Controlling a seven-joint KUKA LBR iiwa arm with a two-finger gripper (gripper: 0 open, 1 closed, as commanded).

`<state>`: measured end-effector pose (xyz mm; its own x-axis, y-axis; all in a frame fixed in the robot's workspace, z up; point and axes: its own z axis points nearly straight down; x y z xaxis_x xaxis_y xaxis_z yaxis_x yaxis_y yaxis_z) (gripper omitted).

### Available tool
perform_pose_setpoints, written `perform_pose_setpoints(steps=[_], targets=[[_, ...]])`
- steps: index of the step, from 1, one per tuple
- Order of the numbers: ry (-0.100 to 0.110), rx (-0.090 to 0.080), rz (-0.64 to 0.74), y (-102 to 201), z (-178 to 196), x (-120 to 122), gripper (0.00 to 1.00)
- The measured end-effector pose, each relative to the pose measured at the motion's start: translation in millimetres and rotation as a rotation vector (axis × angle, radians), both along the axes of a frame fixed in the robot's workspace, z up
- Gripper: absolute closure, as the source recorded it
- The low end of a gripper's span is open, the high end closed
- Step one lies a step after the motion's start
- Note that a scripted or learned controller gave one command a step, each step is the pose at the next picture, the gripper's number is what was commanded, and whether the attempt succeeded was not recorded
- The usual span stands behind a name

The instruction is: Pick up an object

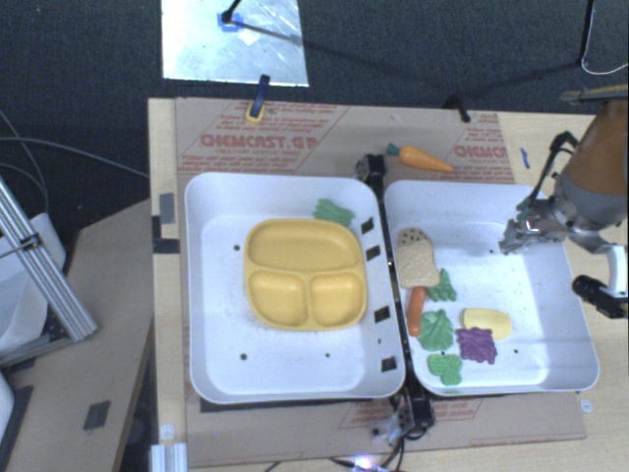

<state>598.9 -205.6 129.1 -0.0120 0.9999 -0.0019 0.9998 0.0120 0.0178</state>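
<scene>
Gripper [518,232] hovered over right bin [550,264], upper part; nothing seen between its fingers, whether they were parted or closed could not be told. Toy foods lay lower left: bread [416,260], yellow piece [486,321], grapes [477,343].

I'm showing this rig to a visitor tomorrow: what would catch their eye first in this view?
Probably the big yellow divided plate in the middle of the left bin, with a green leafy piece at its far edge. Next, the cluster of toy foods along the right bin's left side: bread slice, yellow piece, purple grapes. The gripper hangs over that bin's right part, and a carrot lies on the cardboard behind the bins.
</scene>
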Motion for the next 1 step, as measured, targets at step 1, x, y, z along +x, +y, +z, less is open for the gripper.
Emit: perform_pose_setpoints(steps=[1], targets=[[-0.003, 0.0, 0.002, 0.2, 10.7, 0.9, 1.0]])
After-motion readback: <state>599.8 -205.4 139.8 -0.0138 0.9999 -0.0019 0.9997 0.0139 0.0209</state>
